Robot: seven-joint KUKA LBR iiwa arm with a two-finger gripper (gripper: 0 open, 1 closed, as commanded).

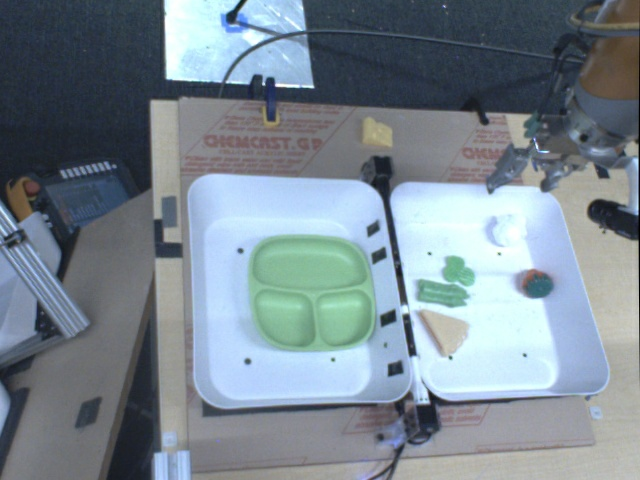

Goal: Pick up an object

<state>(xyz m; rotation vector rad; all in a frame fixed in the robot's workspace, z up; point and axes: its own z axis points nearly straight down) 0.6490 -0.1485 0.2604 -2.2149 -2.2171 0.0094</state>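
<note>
Tool (528, 171) hangs over the far edge of the right bin (575, 258), fingers apart w/ nothing between them; one tip is at approx the bin's back rim, the other just right of it. Grey arm w/ orange band (612, 63) comes in from upper right.

All loose objs sit in the right bin, nearer the camera than the tool. Closest to it: a white lump (507, 231), just below the tool. Further toward the camera, a round red-and-teal obj (537, 284) near the right wall. Mid-bin: a small green piece (457, 269) touching or nearly touching a green elongated piece (442, 292), whose long axis runs approx left-right. Below those, a tan wedge (446, 331), point aimed up-left toward the bin divider.

Left bin (215, 258) holds a green 3-compartment tray (309, 292), lying flat, its large compartment at the far side.

Bins rest on a brown board (300, 138) w/ red lettering, on the worktop. A yellow chunk (377, 131) lies on the board behind the bins. Dark carpet beyond, w/ a shiny metal sheet (235, 28). Cables cross the top.
</note>
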